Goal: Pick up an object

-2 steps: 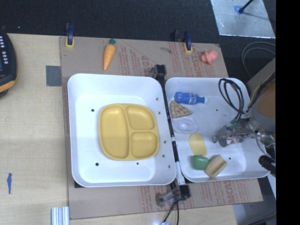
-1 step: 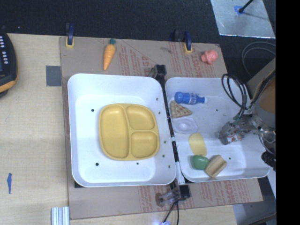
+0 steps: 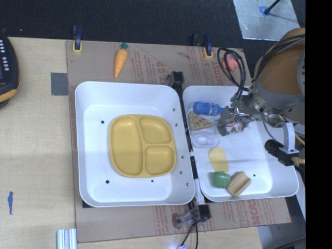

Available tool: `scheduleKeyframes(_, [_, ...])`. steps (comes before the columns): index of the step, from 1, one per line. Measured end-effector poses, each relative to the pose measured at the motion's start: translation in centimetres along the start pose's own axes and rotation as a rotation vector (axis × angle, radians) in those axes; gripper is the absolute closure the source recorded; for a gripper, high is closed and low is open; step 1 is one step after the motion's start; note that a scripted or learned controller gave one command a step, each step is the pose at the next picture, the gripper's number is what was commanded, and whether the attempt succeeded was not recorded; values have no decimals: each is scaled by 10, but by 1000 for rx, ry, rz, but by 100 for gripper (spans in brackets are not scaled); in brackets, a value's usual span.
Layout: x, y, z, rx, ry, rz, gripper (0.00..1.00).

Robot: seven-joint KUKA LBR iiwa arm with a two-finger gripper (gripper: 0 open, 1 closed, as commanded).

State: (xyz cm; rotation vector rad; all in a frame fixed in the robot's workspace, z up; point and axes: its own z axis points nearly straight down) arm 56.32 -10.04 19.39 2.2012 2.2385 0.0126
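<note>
My gripper (image 3: 229, 124) hangs over the upper middle of the right bin (image 3: 270, 188), reaching in from the right. Left of it lie a blue bottle (image 3: 206, 108) and a tan wedge-shaped sandwich piece (image 3: 198, 122). A clear cup (image 3: 205, 138) sits just below those. Nearer the front of the bin lie a yellow flat piece (image 3: 219, 158), a green round object (image 3: 221, 179) and a tan block (image 3: 238, 183). Whether anything sits between the fingers is hidden by the wrist.
The left bin (image 3: 91, 191) holds a yellow divided plate (image 3: 142, 144). A toy carrot (image 3: 120, 60) lies on the board behind the left bin. Black cables (image 3: 231, 66) loop behind the right bin. A dark device (image 3: 8, 69) sits at the far left edge.
</note>
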Motion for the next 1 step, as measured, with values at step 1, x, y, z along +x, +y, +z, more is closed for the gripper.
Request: scheduleKeyframes(1, [37,42,-4,5,-4,7,100])
